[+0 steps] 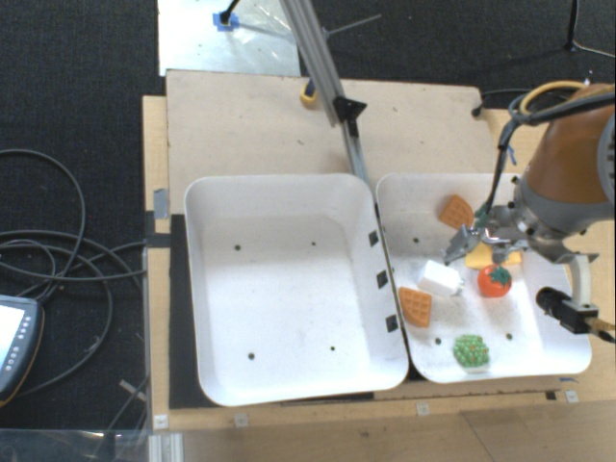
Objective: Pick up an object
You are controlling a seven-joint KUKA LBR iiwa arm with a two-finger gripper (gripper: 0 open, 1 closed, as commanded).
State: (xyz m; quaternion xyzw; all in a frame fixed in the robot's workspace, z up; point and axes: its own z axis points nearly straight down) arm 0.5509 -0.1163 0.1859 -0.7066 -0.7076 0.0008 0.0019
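The right white bin (568, 354) holds several small toys. A yellow piece (478, 257) lies near its middle, with a red tomato-like toy (495, 281) just below it. A white block (439, 278) sits to the left, and an orange waffle piece (416, 307) lies beside the divider. Another orange waffle piece (457, 211) is farther back, and a green bumpy toy (471, 350) is at the front. My gripper (476, 252) hangs low over the yellow piece, open, with one finger on each side of it. Nothing is lifted.
The left white bin (207, 210) stands beside the right one. A slanted metal rod (322, 56) crosses the bench from the back toward the bins' shared wall. The arm's orange band (568, 157) and cables hang over the right bin's far right side.
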